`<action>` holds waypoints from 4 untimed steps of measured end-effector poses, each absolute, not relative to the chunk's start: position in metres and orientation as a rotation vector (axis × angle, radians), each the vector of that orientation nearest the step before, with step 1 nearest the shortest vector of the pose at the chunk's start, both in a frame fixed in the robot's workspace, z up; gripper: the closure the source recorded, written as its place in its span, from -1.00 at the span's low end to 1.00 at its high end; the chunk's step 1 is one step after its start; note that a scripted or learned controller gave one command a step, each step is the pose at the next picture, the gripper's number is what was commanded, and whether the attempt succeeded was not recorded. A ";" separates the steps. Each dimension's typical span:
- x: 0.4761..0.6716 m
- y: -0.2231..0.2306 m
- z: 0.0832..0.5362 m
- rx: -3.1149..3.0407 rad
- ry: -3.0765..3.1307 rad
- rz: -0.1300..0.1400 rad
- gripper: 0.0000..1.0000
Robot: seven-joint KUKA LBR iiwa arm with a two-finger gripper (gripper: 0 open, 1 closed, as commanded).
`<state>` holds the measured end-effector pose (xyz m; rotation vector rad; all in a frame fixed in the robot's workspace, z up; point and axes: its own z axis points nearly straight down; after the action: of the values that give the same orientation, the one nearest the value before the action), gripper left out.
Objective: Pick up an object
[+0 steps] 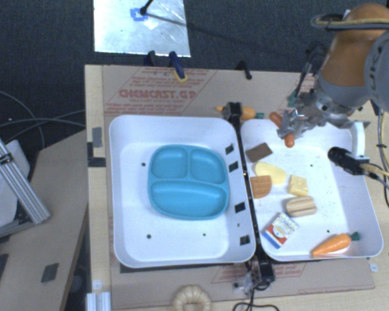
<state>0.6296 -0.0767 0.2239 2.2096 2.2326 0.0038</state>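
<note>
The gripper (290, 131) hangs at the far left corner of the right bin (369, 229), with the grey wrist and orange band rising behind it to the right. A small orange, sausage-shaped piece (289, 140) sits right at its tip, but from where I stand I can't tell whether it is pinched or merely beneath the metal, and whether the pincer is released or clenched is not clear to me either.

Just near of it lies a brown square like a chocolate piece (259, 151). Nearer still come a pale yellow cheese wedge (271, 172), a brown bread-like slice (260, 186), a small yellow block (298, 186) and a tan roll (301, 207). Toward the near edge are a little printed carton (281, 229) and a toy carrot (332, 243). The left bin (126, 173) holds a blue divided plate (187, 181). Two more small orange bits (247, 113) rest outside, past the far rim by the divider.

My worry is that corner. The piece is small and rounded and could squirt sideways out of a closing grip, or roll over the rim to join the strays outside. The bin wall close by could also catch a finger and spoil the pick.
</note>
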 end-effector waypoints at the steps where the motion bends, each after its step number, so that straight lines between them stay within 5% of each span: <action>1: 0.626 -0.024 0.214 2.211 2.230 0.003 1.00; 3: 0.634 0.007 0.228 2.217 2.222 0.003 1.00; 4: 0.616 0.008 0.230 2.221 2.221 -0.001 1.00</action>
<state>0.6164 0.0083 0.2303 2.2210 2.2212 -0.0007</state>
